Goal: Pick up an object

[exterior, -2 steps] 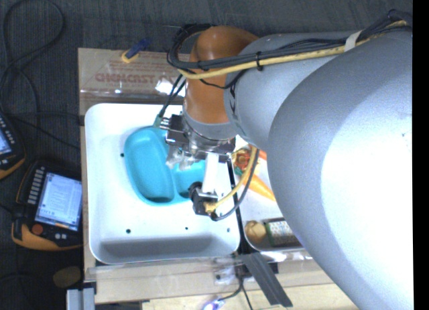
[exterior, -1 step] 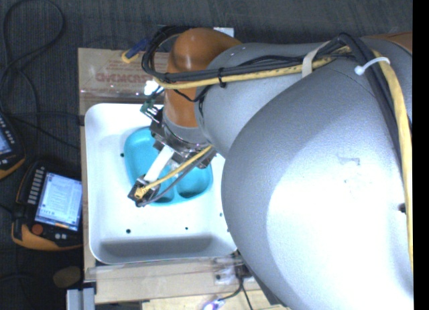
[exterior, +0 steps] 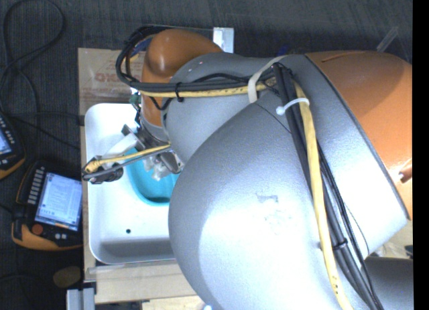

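Claw [exterior: 159, 163]: mine sits low in the bin [exterior: 107, 235], right over the blue thing; whether it is gripping or parted I cannot tell, my own arm [exterior: 268, 201] covers most of it.
Blue thing [exterior: 151, 185]: lies in the bin under my wrist, part hidden.
Feel: I judge it light, smooth, rounded, likely hard plastic and slippery.
Hold: I would pinch across its rim or narrowest part, not the curved belly.
Far side: cables [exterior: 134, 51] loop by my orange band [exterior: 171, 51].

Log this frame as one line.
arm: over bins, blocking view | gripper: above blue object in left bin | grasp: cannot tell
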